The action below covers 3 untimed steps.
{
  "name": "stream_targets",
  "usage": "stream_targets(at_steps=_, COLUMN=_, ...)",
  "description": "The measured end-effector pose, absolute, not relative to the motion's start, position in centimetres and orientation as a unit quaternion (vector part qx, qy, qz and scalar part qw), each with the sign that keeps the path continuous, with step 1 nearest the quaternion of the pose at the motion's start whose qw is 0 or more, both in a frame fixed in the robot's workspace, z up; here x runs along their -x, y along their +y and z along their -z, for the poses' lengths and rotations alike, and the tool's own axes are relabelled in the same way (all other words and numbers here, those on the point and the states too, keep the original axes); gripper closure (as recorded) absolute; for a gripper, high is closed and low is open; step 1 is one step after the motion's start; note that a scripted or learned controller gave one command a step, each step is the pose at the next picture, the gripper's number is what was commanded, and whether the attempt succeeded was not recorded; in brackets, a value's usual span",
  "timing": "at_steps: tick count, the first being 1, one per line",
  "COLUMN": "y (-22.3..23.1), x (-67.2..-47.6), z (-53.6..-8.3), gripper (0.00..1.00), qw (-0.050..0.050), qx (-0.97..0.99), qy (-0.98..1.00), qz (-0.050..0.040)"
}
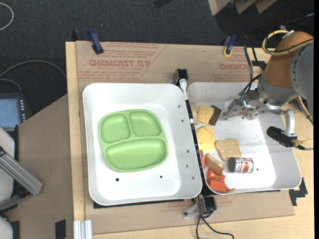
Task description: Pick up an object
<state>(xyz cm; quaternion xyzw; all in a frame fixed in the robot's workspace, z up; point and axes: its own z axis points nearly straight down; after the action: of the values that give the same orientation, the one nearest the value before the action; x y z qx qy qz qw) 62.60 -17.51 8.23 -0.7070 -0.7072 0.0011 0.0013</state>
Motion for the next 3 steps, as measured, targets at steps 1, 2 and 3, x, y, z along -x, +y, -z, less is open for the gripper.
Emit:
stream_targets(at_steps=1, y=-18.6, x=-65.7, z=-8.0, gripper=0.0, qw=0.029, qx=0.708, qy=-0.705, qz=-0.0136)
stream_targets(at_steps=2, y=-22.0, x=-66.1, z=-10.3, gripper=0.0, qw=0.017, qx=0.707, qy=-0.707, qz=-0.0044)
stream_targets(at_steps=3, y=-21.6, x=-66.1, z=-8.2, gripper=0.0, qw=0.026, qx=0.705, qy=-0.709, qz=-0.0068)
